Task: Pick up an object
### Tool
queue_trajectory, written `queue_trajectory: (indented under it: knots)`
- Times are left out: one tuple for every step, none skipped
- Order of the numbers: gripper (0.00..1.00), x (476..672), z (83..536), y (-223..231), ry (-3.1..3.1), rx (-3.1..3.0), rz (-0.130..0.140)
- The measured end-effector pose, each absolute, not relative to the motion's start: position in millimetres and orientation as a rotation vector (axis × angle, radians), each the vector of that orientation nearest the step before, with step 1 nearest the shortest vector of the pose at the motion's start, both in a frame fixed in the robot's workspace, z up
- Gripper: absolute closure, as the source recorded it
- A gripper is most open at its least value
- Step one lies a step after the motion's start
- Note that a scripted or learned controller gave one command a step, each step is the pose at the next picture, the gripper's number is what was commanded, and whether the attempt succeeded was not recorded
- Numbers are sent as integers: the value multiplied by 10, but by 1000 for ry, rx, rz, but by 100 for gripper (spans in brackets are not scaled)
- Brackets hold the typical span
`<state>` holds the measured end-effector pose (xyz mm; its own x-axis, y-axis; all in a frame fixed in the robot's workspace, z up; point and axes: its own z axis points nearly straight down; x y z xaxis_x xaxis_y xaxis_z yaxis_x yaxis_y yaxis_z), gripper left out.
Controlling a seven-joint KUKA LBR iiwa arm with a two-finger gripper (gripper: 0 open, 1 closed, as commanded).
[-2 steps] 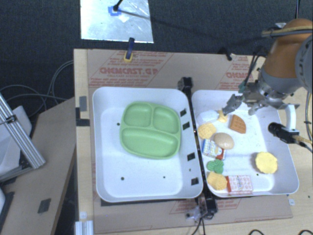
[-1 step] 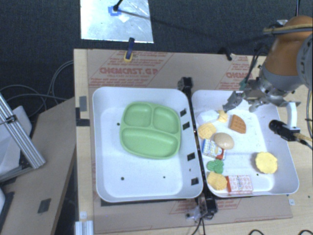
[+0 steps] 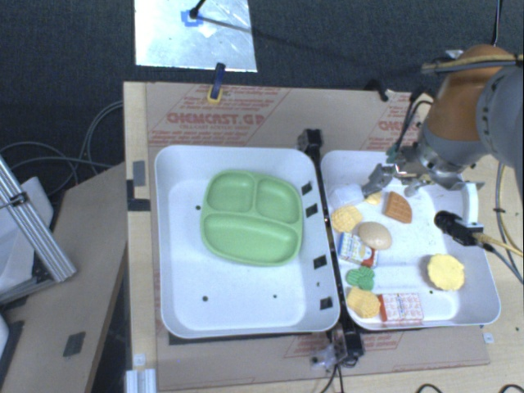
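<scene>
My gripper hangs over the back of the right bin, open, with nothing between its fingers. Just below it lies a brown toast-like piece, and a small yellow bit sits at its left. Further forward lie a yellow waffle piece, a beige egg-shaped thing, a small printed packet, a green lump, a yellow cookie, a red-and-white packet and a yellow round piece.
The left bin holds a green divided plate. A black divider with clips runs between the bins. The grey arm with its orange band comes in from the upper right.
</scene>
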<state>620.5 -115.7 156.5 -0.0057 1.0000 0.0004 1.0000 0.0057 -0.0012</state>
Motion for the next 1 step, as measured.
queue_trajectory:
  knots:
    - [0,6248,1137,-1179,-2223,-2218,2]
